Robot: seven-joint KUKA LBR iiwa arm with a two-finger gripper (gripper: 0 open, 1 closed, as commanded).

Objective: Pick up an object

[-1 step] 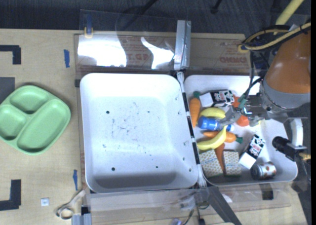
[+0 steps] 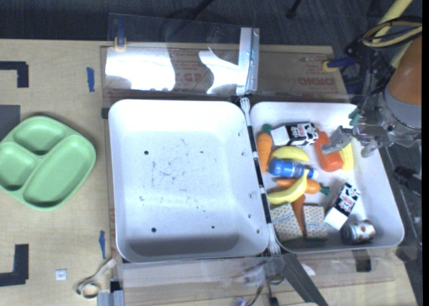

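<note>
Overhead view of the bench, read left to right with the right bin (image 2: pixel 392 194) as landmark. Far left of it, on the bare wood, lies a green divided plate (image 2: pixel 45 161). Directly against the right bin's left wall sits the left bin (image 2: pixel 181 177), its white floor showing only faint scuffs. Inside the right bin, a carrot (image 2: pixel 265 149) lies along the left wall; just right of it a yellow banana (image 2: pixel 289 176) curves around a blue-capped item, and two tan packets (image 2: pixel 298 221) rest near the front wall. A black-and-white carton (image 2: pixel 301 133) sits near the back wall, an orange-red toy (image 2: pixel 330 154) lies beside it, a second patterned carton (image 2: pixel 343 202) lies toward the right, and a metal can (image 2: pixel 358 231) occupies the front right corner. The gripper (image 2: pixel 355 138) hangs over the bin's back right area, close above the orange-red toy; whether it is spread or closed cannot be told, and nothing is visibly held. Judged from this, the step in hand is the approach. A sound grasp likely favours an isolated object, such as the can or the orange-red toy, with a straight descent clear of the bin wall.
</note>
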